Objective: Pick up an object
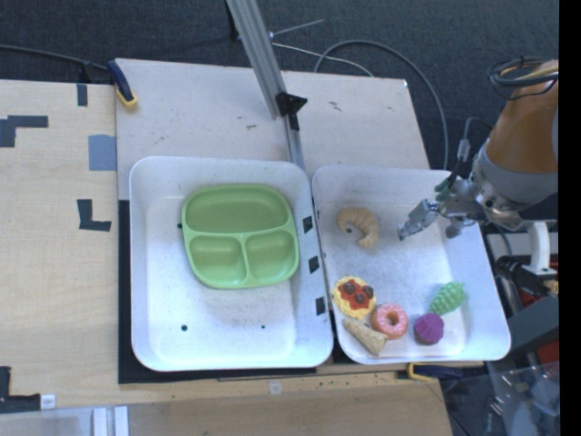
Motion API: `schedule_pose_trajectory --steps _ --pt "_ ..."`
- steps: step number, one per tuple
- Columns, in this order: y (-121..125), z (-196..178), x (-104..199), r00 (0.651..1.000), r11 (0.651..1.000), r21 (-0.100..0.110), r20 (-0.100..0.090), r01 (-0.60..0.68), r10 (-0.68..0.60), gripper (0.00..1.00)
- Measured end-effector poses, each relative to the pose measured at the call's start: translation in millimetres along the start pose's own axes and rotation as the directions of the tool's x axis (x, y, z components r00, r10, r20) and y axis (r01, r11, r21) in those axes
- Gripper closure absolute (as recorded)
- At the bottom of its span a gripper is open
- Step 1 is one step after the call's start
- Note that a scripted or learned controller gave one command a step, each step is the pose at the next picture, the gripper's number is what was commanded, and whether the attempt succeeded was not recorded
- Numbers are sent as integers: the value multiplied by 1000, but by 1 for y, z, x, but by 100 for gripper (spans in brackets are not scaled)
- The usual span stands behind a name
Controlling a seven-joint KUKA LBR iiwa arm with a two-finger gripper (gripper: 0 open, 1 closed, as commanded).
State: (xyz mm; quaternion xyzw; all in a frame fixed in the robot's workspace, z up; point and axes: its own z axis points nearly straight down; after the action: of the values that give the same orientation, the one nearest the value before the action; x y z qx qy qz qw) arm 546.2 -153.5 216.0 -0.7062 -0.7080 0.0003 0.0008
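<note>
In the right bin (392, 187) lie several toy foods: a tan croissant (359, 225) in the upper left part, a small pizza slice (354, 295), a pink donut (391, 320), a tan cone-like piece (365, 336), a purple berry (428, 328) and a green leafy piece (448, 297) along the near side. My gripper (434, 221) hovers over the right part of this bin, right of the croissant and apart from it. Its fingers (415, 222) stand spread with nothing between them.
The left bin (154, 243) holds a green divided plate (241, 235). A metal rod (263, 57) slants down from the top to the seam between the bins. Cables lie behind the right bin. The arm's orange band (526, 134) is at the right edge.
</note>
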Motion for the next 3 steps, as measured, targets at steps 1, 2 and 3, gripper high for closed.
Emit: schedule_pose_trajectory --steps 1,2,3 --pt "0 0 0 1000 1000 0 0 0 0 0" --pt "7 51 7 1000 1000 5 0 -1 1 0" --pt "1 113 15 1000 1000 7 -1 -1 1 0"
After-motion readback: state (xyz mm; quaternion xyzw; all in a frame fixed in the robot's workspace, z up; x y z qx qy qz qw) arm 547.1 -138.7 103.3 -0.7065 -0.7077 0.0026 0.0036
